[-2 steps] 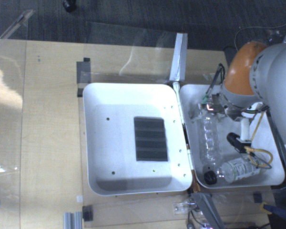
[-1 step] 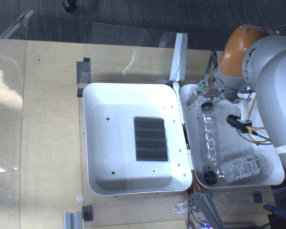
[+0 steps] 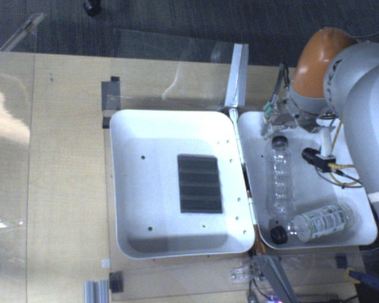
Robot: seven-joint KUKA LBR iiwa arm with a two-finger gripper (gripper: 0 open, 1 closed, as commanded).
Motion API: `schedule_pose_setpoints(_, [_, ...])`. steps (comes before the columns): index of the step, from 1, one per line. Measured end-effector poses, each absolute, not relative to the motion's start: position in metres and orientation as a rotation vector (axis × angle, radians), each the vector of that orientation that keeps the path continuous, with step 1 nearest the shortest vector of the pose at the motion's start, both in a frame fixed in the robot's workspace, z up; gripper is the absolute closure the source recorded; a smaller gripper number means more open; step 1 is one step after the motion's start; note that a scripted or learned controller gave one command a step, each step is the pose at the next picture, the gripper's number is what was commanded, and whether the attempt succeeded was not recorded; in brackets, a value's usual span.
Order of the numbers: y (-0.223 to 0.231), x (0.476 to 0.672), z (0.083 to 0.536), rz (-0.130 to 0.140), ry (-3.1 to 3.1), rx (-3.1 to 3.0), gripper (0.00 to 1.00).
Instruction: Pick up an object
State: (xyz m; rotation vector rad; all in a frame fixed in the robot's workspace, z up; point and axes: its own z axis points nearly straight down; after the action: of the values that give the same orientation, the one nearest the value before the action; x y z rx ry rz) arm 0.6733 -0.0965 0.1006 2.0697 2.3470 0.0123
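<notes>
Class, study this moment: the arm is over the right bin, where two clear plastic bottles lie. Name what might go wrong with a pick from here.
1. The upright-lying bottle is clear, smooth and round, so it may slip or roll away from the end effector.
2. The second bottle lies close by its lower end, near the right bin wall; a nudge could knock them together.
3. The bottle's narrow capped end lies nearest the end effector, offering little to grasp.

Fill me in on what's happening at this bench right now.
A grey robot arm reaches in from the right over the right bin. Its gripper sits low at the far end of that bin, just above the cap end of a clear plastic bottle lying lengthwise. A second clear bottle lies across the near end. The left bin has a dark ridged pad.
</notes>
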Motion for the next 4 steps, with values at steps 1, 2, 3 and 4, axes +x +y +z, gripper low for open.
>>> schedule_pose_setpoints(1, [-0.066,0.640,0.228,0.009,2.394,2.024,1.00])
schedule_pose_setpoints(2, [-0.066,0.640,0.228,0.008,2.394,2.025,0.00])
schedule_pose_setpoints(3, [-0.103,0.612,0.132,0.019,2.453,1.932,0.00])
schedule_pose_setpoints(4, [-0.112,0.522,0.108,0.007,2.447,1.926,0.00])
